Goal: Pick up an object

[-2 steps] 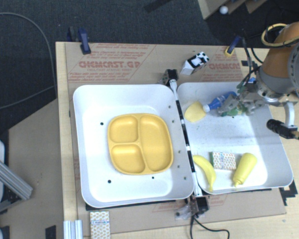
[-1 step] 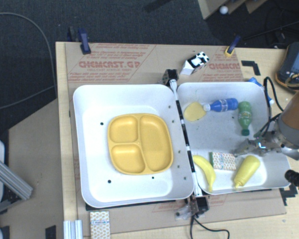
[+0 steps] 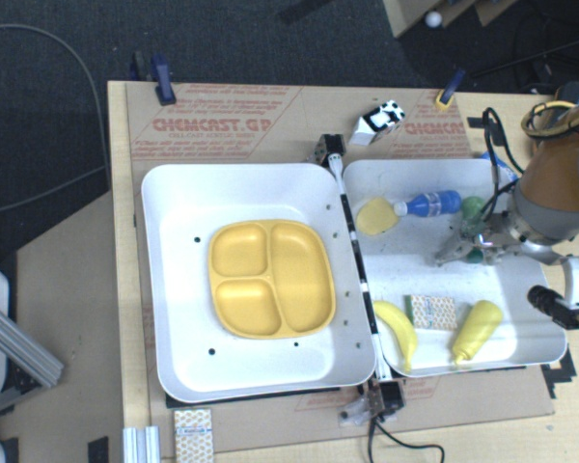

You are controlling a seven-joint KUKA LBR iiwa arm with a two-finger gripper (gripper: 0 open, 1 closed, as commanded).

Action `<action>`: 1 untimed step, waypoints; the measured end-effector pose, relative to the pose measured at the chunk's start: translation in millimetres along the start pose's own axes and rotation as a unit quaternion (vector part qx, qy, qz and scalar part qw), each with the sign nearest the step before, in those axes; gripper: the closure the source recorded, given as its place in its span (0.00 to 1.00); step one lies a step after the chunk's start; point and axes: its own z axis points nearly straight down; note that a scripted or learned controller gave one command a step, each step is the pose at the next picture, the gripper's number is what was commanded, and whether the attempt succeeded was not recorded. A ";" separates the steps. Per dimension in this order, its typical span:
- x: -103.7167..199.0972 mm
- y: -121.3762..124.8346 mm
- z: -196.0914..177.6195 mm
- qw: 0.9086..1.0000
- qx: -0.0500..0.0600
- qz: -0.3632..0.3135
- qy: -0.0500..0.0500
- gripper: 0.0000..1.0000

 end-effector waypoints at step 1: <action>-5.9 78.4 0.0 1.000 0.001 0.000 0.000 0.00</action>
